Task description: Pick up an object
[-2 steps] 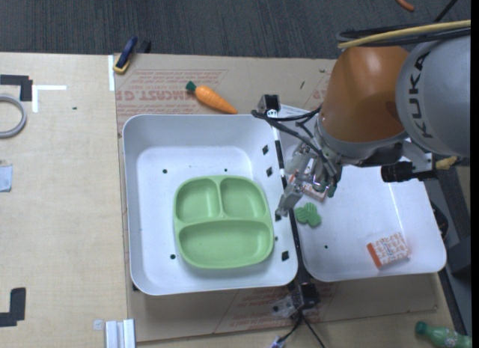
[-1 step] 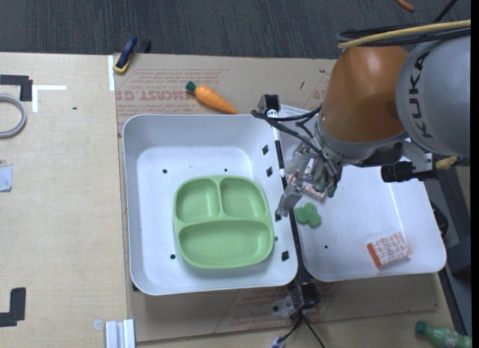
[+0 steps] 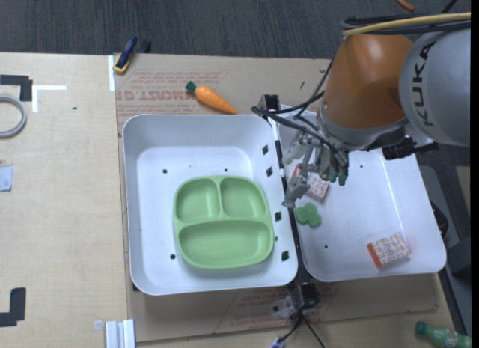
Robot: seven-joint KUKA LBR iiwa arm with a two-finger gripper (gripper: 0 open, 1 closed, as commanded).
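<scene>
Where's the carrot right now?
The carrot lies on the cardboard outside the bins, just beyond the left bin's far rim.

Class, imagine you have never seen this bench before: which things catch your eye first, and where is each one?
The big grey arm with its orange band dominates the upper right, its tool reaching down over the left part of the right bin. A green divided plate fills the middle of the left bin. A toy carrot lies on the cardboard just above that bin.
</scene>
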